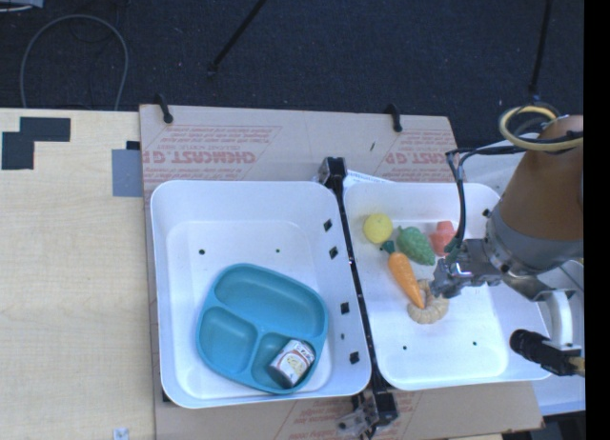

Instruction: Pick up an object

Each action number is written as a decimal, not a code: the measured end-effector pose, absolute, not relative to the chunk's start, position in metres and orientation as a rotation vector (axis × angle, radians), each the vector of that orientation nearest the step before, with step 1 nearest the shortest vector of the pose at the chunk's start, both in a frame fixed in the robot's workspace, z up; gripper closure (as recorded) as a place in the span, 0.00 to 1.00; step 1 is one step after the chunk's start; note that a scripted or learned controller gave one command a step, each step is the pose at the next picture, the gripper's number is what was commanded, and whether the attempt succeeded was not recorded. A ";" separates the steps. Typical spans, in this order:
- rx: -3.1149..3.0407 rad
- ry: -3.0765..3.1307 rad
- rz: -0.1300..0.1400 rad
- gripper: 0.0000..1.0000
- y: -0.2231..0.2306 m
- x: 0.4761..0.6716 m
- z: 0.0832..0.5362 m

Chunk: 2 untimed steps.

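Two shallow white bins are seen side by side from above on a bench. In the left bin [181, 229] a blue divided plate [257, 319] lies, and a small can [293, 363] rests on its side in the plate's lower compartment. In the right bin [457, 357] a cluster of toy foods is gathered near the upper middle: a yellow lemon [378, 229], a green vegetable [415, 243], a red piece [443, 235], an orange carrot [408, 279] and a pale tan piece [428, 310].

The arm is reached in from the right, and the gripper [446, 284] is lowered among these toys. It is placed just beside the carrot's lower end and right above the tan piece, which appears to touch or lie under its tip.

Nothing is seen lifted; every object rests on a bin floor. The pick is judged to be at the grasp stage, with closing and lifting still to be done. Whether the gripper is spread wide or pinched narrow cannot be told, as it is small and dark against the clutter.
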State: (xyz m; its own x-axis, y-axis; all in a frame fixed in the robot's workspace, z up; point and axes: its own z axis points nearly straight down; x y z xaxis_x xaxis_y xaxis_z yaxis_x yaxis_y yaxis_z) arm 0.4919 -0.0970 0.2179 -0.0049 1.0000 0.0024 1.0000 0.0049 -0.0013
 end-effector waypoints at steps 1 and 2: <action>-2.213 -2.223 0.002 1.00 -0.043 0.493 0.209; -2.213 -2.222 0.002 1.00 0.005 0.493 0.206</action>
